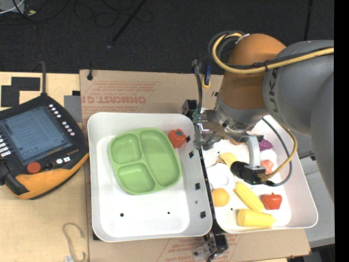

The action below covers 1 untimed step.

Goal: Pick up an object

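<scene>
My arm reaches in from the right and hangs over the right bin point(305, 201), with my gripper point(204, 135) low at that bin's far left corner, right beside the wall the two bins share. From this angle the wrist covers most of the tool, so I cannot tell how it is set, and I see nothing caught in it.

The things I might take lie scattered in the right bin, below and to the right of me. A small orange ball point(220, 197) sits near the left wall. An ear of corn point(248, 196) lies slantwise just beside it, and a yellow block point(255, 218) rests against the near wall. A red piece point(272, 201) sits next to the corn, and a purple piece point(265, 144) and a pink one point(266, 166) lie toward the far right. A pale yellow bit point(227, 158) sits closest to me, probably a banana, though my cables partly hide it.

The left bin point(103, 201) holds a green divided plate point(145, 161), flat in its middle. A red tomato-like toy point(177, 138) leans at the far right corner, just across the wall from my gripper. I judge no pick made yet. That toy and the pale bit are the nearest candidates. The crowding near the wall could make a clean closure hard.
</scene>
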Tool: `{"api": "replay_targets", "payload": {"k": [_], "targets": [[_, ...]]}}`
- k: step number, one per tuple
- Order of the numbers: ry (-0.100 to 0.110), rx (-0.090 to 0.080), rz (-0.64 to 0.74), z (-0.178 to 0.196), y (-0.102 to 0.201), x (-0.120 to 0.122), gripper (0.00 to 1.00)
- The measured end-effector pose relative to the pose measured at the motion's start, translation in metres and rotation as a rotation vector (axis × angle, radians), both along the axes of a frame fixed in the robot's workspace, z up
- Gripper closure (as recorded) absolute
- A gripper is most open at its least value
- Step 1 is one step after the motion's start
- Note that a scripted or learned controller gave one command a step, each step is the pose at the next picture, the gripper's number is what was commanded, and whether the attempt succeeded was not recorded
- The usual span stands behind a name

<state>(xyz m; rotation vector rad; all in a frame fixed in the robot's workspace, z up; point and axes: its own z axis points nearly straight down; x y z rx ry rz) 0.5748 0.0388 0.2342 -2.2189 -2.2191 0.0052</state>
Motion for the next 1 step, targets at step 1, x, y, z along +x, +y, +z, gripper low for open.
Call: {"api": "replay_targets", "payload": {"k": [1], "targets": [[0.0,0.001,-0.002,0.0001,-0.0002,0.0001,1.0]]}}
